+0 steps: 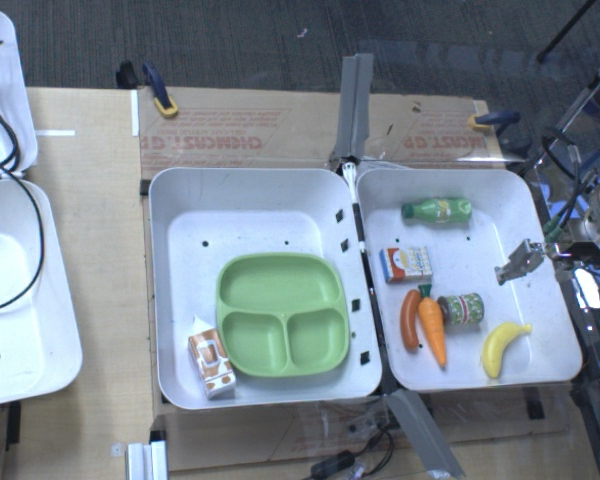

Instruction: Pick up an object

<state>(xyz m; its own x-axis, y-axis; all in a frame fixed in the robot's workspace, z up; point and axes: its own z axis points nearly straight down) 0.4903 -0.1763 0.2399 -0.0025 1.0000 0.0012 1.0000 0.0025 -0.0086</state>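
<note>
Camera view: a brown cardboard-covered desk (pixel 260 128) is seen carrying two shallow white plastic bins side by side. The left bin (pixel 170 268) holds a green, rounded-square plate (pixel 282 313) moulded into three compartments, glossy and smooth; a small orange-and-white carton (pixel 210 362) lies at the plate's 8 o'clock, just beside its rim.

In the right bin (pixel 510 363), toy foods are scattered. A green bottle (pixel 437 210) lies on its side toward 12 o'clock. A red, white and blue carton (pixel 407 263) sits near the bin's centre-left. An orange carrot (pixel 433 330) with a green top lies at 7 o'clock, touching a reddish-brown sausage (pixel 410 320) on its left. A small can (pixel 462 310) with a green label rests just beside the carrot's top. A curved yellow banana (pixel 500 348) lies toward 5 o'clock.

The pincer (pixel 521 262), grey and metallic, is seen at the bin's 3 o'clock, above bare white floor, apart from every object. Nothing is seen between its fingers; whether they are spread or pressed together cannot be told.
</note>
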